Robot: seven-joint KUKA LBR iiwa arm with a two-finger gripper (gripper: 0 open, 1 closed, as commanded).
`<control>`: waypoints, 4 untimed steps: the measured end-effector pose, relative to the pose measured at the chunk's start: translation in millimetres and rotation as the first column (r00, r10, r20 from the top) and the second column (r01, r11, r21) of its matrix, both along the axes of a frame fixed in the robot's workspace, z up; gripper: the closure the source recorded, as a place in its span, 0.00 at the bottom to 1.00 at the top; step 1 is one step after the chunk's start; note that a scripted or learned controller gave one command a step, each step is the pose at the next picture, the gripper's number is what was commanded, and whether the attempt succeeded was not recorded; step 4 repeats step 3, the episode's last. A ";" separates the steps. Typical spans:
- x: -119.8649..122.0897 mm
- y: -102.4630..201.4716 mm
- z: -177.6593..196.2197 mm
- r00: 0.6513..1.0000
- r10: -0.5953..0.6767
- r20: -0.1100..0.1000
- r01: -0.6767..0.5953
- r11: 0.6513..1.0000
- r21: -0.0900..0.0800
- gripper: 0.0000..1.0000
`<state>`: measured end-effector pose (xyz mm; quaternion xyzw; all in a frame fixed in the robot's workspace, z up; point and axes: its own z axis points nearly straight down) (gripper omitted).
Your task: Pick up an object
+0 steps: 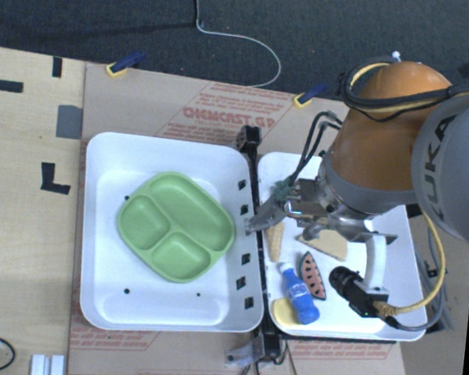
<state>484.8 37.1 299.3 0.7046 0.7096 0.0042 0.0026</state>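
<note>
My gripper [267, 211] hangs low over the left edge of the right bin [410, 236], close to the wall between the two bins. Just below it lies a small tan piece [274, 242]. Further in lie a tan wedge [329, 247], a watermelon slice [313, 275], a blue bottle [299, 297] and a yellow item [281, 313] at the bin's front. Nothing shows as held. The arm's orange and grey body hides the back of the right bin.
A green divided plate [178, 226] lies in the middle of the left bin [114, 169]. A black fitting with a cable [357, 293] hangs off the arm over the right bin's front. Both bins rest on a cardboard sheet [226, 110].
</note>
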 end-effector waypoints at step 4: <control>-1.2 11.0 108.3 1.000 -0.006 -0.010 0.006 1.000 -0.003 1.00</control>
